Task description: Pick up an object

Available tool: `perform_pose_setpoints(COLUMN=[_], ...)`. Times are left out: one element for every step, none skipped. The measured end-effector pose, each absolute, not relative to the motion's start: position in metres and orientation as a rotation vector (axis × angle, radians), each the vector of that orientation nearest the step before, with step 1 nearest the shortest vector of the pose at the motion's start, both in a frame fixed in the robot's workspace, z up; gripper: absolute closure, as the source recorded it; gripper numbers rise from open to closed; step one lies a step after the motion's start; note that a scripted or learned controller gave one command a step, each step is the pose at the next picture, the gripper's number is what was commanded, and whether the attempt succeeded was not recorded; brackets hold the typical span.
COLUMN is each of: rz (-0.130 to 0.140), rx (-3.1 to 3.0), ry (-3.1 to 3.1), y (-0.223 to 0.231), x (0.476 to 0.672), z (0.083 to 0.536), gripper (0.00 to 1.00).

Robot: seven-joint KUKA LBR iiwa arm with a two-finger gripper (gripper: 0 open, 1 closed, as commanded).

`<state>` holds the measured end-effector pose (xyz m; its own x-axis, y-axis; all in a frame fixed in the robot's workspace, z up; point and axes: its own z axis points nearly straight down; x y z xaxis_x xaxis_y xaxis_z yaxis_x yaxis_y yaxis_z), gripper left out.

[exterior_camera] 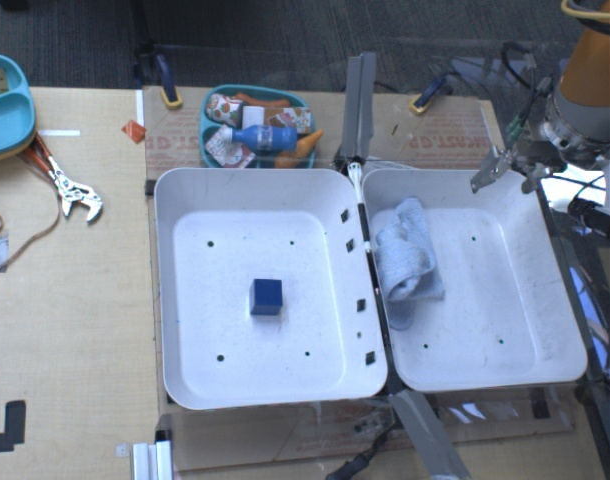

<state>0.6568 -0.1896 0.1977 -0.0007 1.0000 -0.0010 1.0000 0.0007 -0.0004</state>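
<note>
Left white bin [185, 218]: small dark-blue cube [267, 296], upright, near centre.

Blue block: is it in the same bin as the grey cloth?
No. The blue block sits in the left bin; the grey cloth lies in the right bin.

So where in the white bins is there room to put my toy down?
Left bin: all around the blue block. Right bin: the open floor right of the grey cloth. The small tub behind is crowded.
</note>
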Motion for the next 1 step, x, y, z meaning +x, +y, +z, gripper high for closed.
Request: perform_pose_setpoints(rz=[-0.002], rx=[2.076], ry=[2.358], y=[-0.153], x=[0.6502], z=[0.1371], gripper=[0.0])
